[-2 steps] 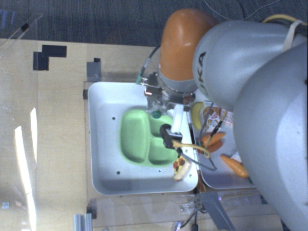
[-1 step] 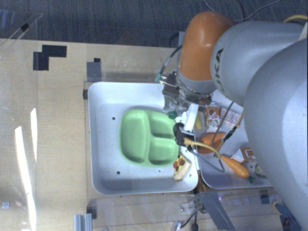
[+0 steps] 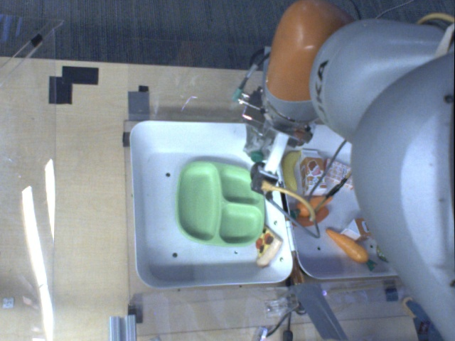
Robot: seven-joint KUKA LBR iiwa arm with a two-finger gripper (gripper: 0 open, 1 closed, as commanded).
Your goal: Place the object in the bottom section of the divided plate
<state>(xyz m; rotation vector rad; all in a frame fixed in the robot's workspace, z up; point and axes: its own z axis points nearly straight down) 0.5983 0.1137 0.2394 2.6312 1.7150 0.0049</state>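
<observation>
The grey arm's two-finger gripper (image 3: 260,170) is hanging over the right rim of the light green three-section plastic plate (image 3: 219,202), which is lying in the left shallow white bin (image 3: 153,212); whether it is clenched or released I cannot tell. Below the gripper, a small pizza-slice-like toy (image 3: 268,246) is lying just beside the plate's lower right corner. An orange plastic carrot (image 3: 348,246) is resting in the right bin (image 3: 320,265).

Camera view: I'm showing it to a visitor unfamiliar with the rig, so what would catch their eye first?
The big grey arm with its orange band dominates the right side, reaching down over the bins. Next comes the green plate in the middle of the left bin. A small pizza slice lies beside the plate's lower right corner, and a carrot sits in the right bin.
</observation>
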